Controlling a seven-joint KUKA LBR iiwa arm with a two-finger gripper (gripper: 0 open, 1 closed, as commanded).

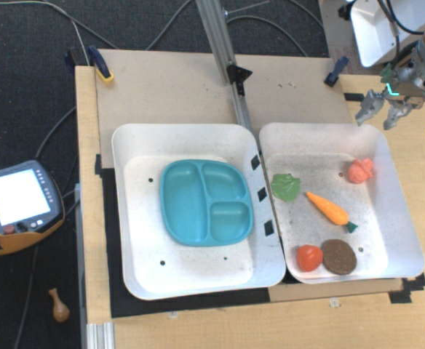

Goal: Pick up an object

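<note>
The gripper [382,113] hangs above the right bin's [409,227] far rim, jaws apart and holding nothing; the lumpy pink toy [359,170] lies toward its 7 o'clock inside the bin; the tapered orange carrot [328,209], leafy green piece [286,187], red tomato [309,257] and brown disc [338,257] lie farther off.

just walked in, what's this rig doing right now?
A pick attempt that hasn't started yet. The gripper hangs open and holds nothing, above the far right corner of the right bin. That bin holds a toy carrot, a green leafy piece, a pink piece, a red tomato-like piece and a brown disc. The left bin holds a teal divided plate.
</note>
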